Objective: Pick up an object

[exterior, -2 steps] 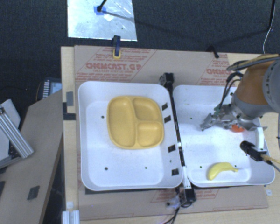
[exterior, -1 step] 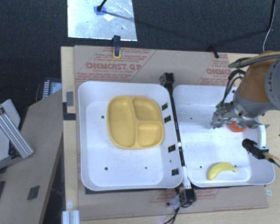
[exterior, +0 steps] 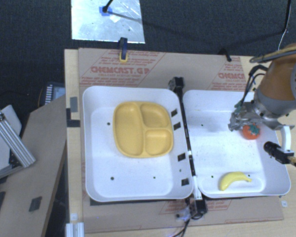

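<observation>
Counts: two white bins [exterior: 138,95] on the desk [exterior: 138,65]. One yellow divided plate [exterior: 142,129], three compartments. One banana [exterior: 234,180]. One orange-red round object [exterior: 250,132]. One arm [exterior: 281,85], one pincer [exterior: 240,120].

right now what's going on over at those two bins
The grey and orange arm reaches in from the right, with its tool low in the right bin, right at a small orange-red object. Whether it has a grip on it can't be told. A banana lies near that bin's front edge, untouched. The left bin holds a yellow divided plate.
</observation>
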`<move>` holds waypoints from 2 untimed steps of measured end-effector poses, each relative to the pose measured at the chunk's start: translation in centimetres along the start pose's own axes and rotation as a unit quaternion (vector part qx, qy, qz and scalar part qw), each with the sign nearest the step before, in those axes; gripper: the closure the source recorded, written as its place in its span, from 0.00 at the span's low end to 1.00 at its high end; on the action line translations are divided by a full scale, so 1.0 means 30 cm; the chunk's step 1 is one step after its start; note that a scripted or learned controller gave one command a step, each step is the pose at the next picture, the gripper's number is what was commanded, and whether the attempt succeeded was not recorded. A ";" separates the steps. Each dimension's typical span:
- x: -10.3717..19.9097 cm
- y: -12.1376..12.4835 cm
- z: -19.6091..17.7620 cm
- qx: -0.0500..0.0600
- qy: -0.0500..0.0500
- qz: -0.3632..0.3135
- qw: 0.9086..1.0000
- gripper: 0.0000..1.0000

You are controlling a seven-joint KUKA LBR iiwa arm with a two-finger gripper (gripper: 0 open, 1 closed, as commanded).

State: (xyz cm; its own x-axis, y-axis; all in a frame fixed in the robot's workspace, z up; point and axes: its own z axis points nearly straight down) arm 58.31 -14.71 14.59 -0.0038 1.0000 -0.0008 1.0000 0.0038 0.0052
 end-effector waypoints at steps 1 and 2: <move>0.013 0.012 -0.148 -0.001 0.000 -0.001 1.000 1.00; -0.019 0.003 -0.327 -0.001 -0.001 0.000 1.000 1.00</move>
State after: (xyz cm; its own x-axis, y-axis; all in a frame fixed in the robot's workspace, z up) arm 58.34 -15.29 24.41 -0.0036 1.0000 -0.0020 1.0000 0.0036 0.0066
